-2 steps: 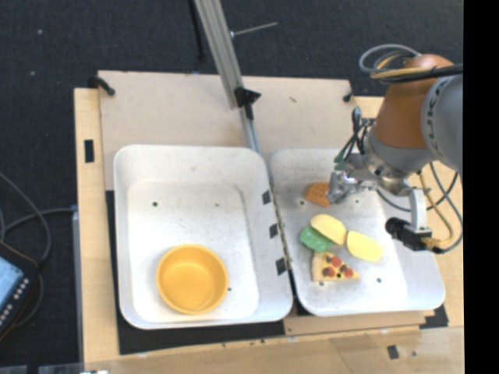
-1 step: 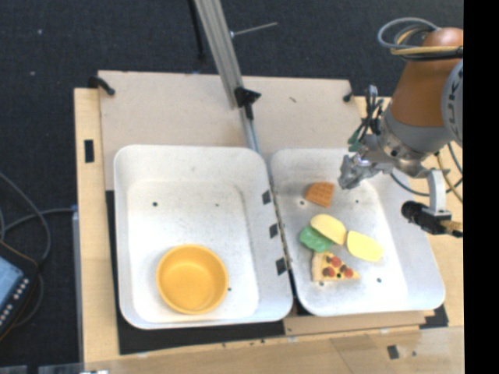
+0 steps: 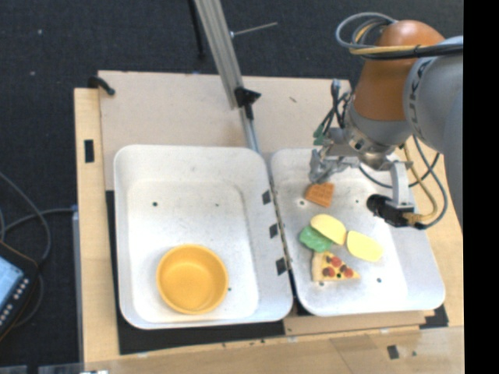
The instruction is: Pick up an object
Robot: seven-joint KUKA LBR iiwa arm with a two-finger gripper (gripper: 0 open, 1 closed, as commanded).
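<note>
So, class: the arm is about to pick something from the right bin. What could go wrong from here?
1. The gripper sits at the edge of the orange wedge, so it may push the wedge aside.
2. The yellow pieces, green piece and pizza slice are clustered together, so picking one could disturb the others.

From my screen both white bins (image 3: 195, 170) look like smooth, matt moulded plastic, and the yellow bowl (image 3: 192, 278) has a soft plastic sheen. The worktop (image 3: 156, 107) reads as pale, dull board. The slanted rail (image 3: 220, 37) looks like brushed metal, and the arm's orange band (image 3: 394, 68) shines glossy.
</note>
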